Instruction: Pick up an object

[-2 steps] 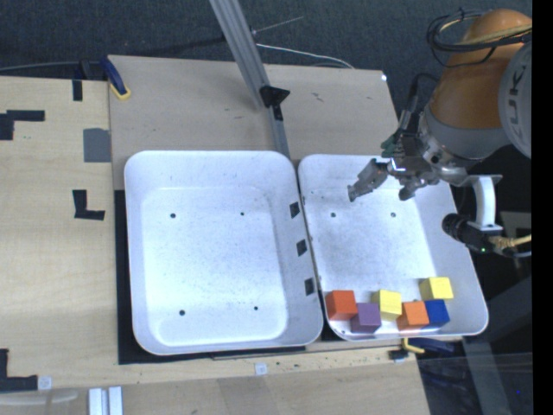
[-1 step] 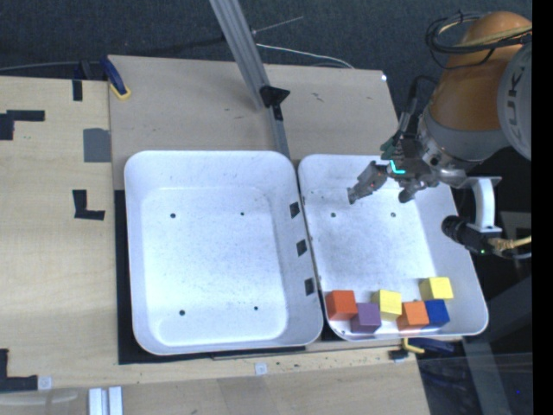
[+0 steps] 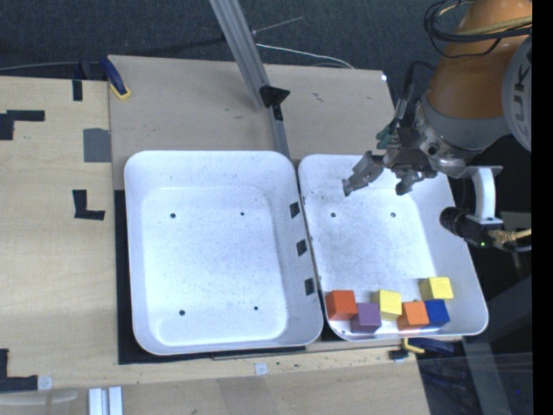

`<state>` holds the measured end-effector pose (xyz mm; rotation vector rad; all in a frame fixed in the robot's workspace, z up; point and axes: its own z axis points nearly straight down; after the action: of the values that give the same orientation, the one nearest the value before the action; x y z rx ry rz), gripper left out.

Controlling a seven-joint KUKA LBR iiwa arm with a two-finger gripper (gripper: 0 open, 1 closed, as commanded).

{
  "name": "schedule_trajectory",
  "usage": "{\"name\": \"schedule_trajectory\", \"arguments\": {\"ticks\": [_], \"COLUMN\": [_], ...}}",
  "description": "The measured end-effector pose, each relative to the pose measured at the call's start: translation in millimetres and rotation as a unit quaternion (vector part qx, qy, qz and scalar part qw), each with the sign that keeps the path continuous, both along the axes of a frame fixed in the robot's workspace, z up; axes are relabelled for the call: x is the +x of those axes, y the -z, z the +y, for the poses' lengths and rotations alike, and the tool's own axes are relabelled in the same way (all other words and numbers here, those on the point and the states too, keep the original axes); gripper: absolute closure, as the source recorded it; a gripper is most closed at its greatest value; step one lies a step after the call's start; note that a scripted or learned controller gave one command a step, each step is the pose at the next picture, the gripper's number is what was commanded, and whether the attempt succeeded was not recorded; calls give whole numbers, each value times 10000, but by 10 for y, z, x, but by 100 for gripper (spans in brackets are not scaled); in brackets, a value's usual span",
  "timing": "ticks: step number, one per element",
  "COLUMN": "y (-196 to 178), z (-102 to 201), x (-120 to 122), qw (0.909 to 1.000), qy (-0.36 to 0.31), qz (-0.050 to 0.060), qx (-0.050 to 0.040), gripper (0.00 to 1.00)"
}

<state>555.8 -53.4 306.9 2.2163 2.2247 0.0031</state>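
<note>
Claw (image 3: pixel 378 180) sits over the far end of the right bin (image 3: pixel 406 232), fingers spread, nothing between them. One finger (image 3: pixel 358 178) points left toward the bin's far-left corner, the other is near (image 3: pixel 404 182) on the right side. Arm (image 3: pixel 471 76) comes in from the right, orange band above the wrist, grey link under it. All blocks are bunched at the near end of the right bin, well apart from the claw: orange block (image 3: pixel 340 303) at the left, purple block (image 3: pixel 368 316) just beside it toward the near rim, yellow block (image 3: pixel 390 303) next along, a second orange block (image 3: pixel 415 314) to its right, blue block (image 3: pixel 437 313) touching that one on the right, and another yellow block (image 3: pixel 437 288) just behind the blue one. The cluster is tight; several look to be touching, exact contact between purple and the left orange block is hard to tell. Left bin (image 3: pixel 212 249) sits edge to edge with the right bin, black clips along the shared rim. Both bins rest on the worktop (image 3: pixel 190 102), which is tan board. A slanted metal rail (image 3: pixel 242 41) runs from the top down to the gap between the bins. Black tape marks show on the wooden surface (image 3: pixel 43 188) at far left.
</note>
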Motion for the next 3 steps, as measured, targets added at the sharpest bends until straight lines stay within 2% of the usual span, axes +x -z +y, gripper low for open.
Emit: {"name": "schedule_trajectory", "arguments": {"ticks": [1, 2, 3], "y": [1203, 1154, 1154], "z": [21, 638, 1054], "x": [141, 37, -252], "qw": [10000, 10000, 10000], "qy": [16, -17, -8], "qz": [59, 32, 36], "qx": [-4, 7, 4], "gripper": [0, 0, 0]}}
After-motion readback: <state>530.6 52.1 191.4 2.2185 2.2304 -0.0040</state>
